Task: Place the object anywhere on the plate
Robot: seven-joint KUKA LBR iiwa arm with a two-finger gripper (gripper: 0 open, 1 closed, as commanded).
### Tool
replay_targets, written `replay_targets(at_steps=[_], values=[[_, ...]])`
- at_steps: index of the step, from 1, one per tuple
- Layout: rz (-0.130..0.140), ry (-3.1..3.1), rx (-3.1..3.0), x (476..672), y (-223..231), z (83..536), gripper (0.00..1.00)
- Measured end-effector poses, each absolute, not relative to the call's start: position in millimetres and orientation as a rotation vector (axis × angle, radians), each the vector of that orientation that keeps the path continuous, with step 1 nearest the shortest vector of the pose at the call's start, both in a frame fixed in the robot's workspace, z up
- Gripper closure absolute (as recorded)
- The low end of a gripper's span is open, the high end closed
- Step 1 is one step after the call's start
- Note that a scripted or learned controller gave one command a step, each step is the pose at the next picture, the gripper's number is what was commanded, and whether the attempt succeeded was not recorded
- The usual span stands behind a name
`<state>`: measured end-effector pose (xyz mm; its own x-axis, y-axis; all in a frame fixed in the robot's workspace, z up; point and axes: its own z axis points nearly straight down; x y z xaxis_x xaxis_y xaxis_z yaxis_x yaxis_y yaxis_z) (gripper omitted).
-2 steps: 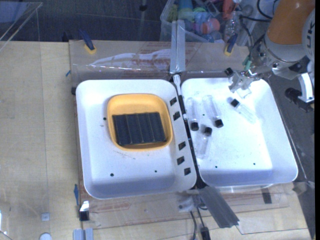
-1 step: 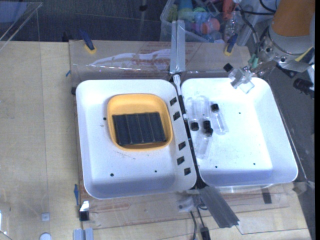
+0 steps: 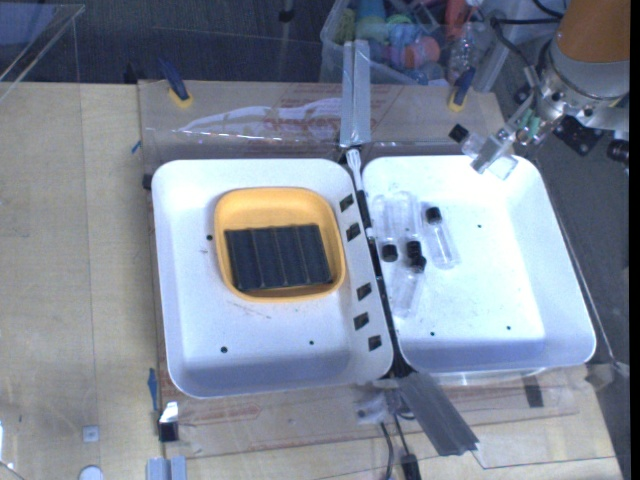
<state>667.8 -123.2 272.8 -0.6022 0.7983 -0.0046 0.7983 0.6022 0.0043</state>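
Note:
A yellow plate (image 3: 232,211) with rounded corners lies in the left white bin (image 3: 190,338). A dark, ribbed rectangular object (image 3: 278,256) rests flat on the plate and covers most of its middle. My gripper (image 3: 494,155) hangs over the far edge of the right bin (image 3: 520,308), well to the right of the plate and apart from the object. Nothing can be seen held in it.
Several clear vials with black caps (image 3: 412,240) lie in the right bin's left half, near the divider (image 3: 362,258) between the bins. A box of colourful toys (image 3: 415,18) stands behind the bins. The arm's orange band (image 3: 600,8) shows at the top right.

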Motion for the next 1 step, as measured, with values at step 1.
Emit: replay_targets(at_steps=[1], values=[[0.002,2.928,1.133,667.1,-141.2,256.7,1.00]])
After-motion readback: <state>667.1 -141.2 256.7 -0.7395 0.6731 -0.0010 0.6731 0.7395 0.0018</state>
